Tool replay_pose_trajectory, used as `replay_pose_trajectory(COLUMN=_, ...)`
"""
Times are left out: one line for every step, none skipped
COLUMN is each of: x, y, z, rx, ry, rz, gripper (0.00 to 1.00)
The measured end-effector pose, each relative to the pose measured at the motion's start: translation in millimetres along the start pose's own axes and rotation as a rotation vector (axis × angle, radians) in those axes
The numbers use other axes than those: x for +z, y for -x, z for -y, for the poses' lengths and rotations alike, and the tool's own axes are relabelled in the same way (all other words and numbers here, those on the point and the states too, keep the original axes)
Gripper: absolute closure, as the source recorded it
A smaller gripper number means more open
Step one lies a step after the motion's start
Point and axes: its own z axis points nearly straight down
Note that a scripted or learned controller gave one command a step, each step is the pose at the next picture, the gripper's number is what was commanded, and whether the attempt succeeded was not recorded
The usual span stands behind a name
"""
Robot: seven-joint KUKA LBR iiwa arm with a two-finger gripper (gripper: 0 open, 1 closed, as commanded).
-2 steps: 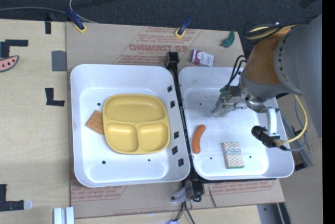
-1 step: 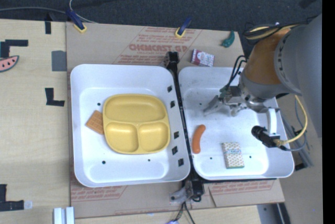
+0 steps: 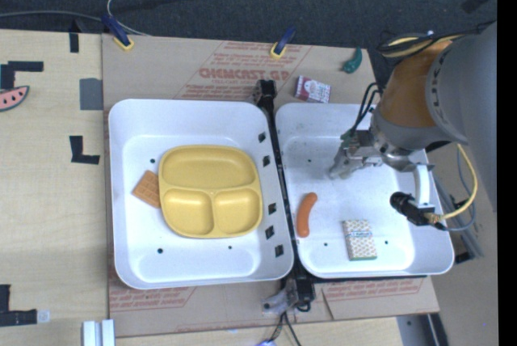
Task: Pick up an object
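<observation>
Starting nearest the camera, bottom of view: a small patterned box [image 3: 359, 239] lies flat in the right bin [image 3: 404, 262], near its front wall. Just left of it an orange sausage-shaped piece [image 3: 304, 214] lies beside the divider between bins. Left bin [image 3: 133, 255] holds a yellow three-compartment plate [image 3: 212, 190], with a tan waffle-textured piece [image 3: 147, 189] tucked partly under its left edge. Further back in the right bin, the gripper [image 3: 339, 166] hangs low over bare bin floor, fingers pointing left and down, apart from every object; can't tell how far open it is, nothing visible between the fingers. Beyond the bins, a small red-and-white packet [image 3: 311, 89] sits on the cardboard [image 3: 234, 69].
</observation>
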Motion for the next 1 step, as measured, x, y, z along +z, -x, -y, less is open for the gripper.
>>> replay_pose_trajectory(x=0.1, y=0.0, z=0.0, rx=0.0, ry=0.0, rz=0.0, gripper=0.0)
